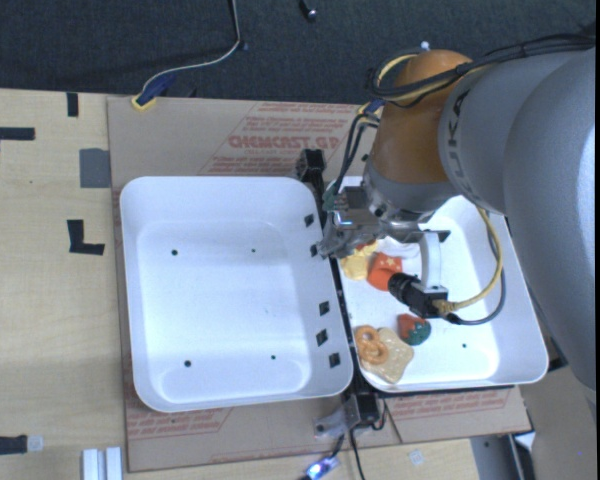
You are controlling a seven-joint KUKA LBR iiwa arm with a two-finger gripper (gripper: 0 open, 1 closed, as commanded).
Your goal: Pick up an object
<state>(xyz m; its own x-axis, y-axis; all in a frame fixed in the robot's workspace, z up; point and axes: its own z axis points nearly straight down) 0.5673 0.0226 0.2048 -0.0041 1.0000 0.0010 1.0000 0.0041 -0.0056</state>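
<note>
My gripper [346,236] hangs low over the left side of the right bin [480,368], close to the wall between the two bins. Just below it lie a pale yellow piece [357,264] and an orange-red object [384,268]. Further toward the front of that bin sit a small red and green object [415,329], a brown pretzel-like piece [369,343] and a cream slab [392,365]. The grey arm with its orange band [420,118] covers the back of the right bin.
The left bin [140,268] stands beside the right one, sharing a middle edge with black clips [325,313]. Both rest on brown cardboard [270,143]. A cable [480,303] loops from the wrist over the right bin.
</note>
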